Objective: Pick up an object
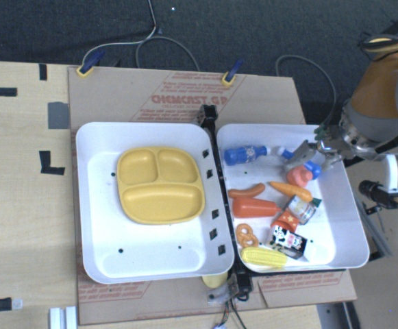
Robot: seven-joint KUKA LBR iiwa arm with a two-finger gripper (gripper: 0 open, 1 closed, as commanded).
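While the gripper (310, 153) hangs over the right bin's (342, 252) far side, nothing sits between its fingers.
Near to far: corn cob (264, 257) at front edge, carton (288, 240), pretzel (246, 235), then carrot (289, 188) w/ long axis running left-right, pink toy (299, 177) just below fingertips, blue bottle (245, 155) to their left. Fingers look parted, narrow gap; pink toy prob. the nearest pick.
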